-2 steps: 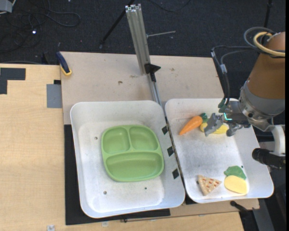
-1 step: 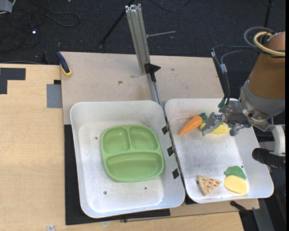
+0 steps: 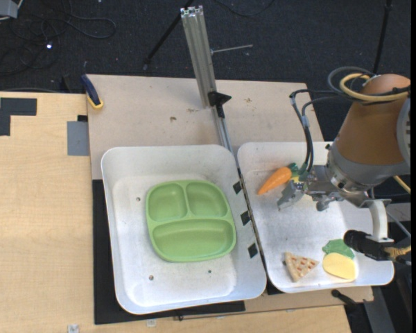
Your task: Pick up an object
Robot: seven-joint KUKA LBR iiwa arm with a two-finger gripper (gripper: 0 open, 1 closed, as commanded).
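carrot (image 3: 274, 180) lies in the right bin (image 3: 319, 283), just left of the gripper (image 3: 291, 194), apparently not between its fingers; whether the claw is apart or together, i cannot tell

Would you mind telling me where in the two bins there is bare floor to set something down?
Left bin: bare strips ring the green divided plate, widest along the near edge. Right bin: a bare patch lies between the toy carrot and the pizza slice. The near right corner is crowded, with the yellow toy fruit and the gripper.
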